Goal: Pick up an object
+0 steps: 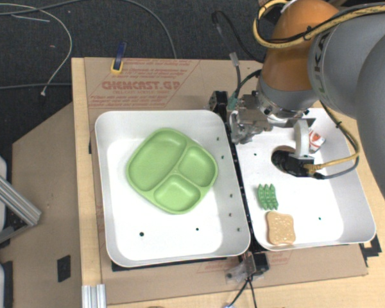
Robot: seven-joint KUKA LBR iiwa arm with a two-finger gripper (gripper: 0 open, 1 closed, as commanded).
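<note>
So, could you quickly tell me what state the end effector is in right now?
End effector: cannot be told; it sits low over the far left corner of the right bin, seen from above, with nothing visibly held.

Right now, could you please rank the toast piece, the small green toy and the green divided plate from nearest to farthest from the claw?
1. Small green toy, right bin, below the claw.
2. Green divided plate, left bin; its centre is only slightly farther, so this is close to call.
3. Toast piece, right bin's near edge.
</note>
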